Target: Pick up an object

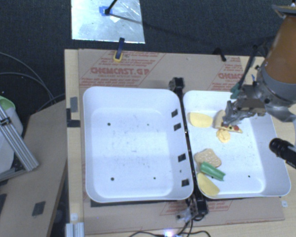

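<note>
Reaching into the right-hand bin, the arm looks to be at the grasp step of its pick, with nothing lifted yet. Going from the left: the left bin (133,142) carries no objects. Past the divider, the right bin (266,172) holds a yellow oval piece (201,120) near its upper left, a tan cracker-like piece (207,157) lower down, a green piece (212,172) touching it, and a yellow wedge (207,185) by the front wall. Further right, the gripper (230,118) hangs low over a small cluster: a pale yellow lump (223,135) and a red-and-yellow scrap (234,129) just beside its tips. I cannot tell how its fingers stand; they blur into the cluster. The next move probably calls for a settled closure and a straight lift. The wrist points steeply down, orange band (288,43) above, arm entering from the right.
</note>
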Available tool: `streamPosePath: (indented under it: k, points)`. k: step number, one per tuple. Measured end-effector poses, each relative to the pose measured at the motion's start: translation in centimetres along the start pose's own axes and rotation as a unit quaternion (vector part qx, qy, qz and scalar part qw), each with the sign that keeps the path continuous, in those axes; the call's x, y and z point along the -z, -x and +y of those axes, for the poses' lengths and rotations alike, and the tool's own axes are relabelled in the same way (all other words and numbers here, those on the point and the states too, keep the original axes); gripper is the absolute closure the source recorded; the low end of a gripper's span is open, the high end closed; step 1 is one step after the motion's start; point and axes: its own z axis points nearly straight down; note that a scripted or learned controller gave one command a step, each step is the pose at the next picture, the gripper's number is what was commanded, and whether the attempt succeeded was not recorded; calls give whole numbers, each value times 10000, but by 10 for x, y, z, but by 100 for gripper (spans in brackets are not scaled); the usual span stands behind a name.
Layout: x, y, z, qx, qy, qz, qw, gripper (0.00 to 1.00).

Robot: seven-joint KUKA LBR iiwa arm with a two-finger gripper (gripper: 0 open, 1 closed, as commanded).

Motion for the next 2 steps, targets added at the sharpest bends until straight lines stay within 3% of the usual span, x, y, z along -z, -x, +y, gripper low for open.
streamPosePath:
  k: [1, 2]
  points:
    - [20, -72, 0, 71, 7, 18, 10000, 100]
    - [35, -42, 0, 13, 11, 5, 10000, 100]
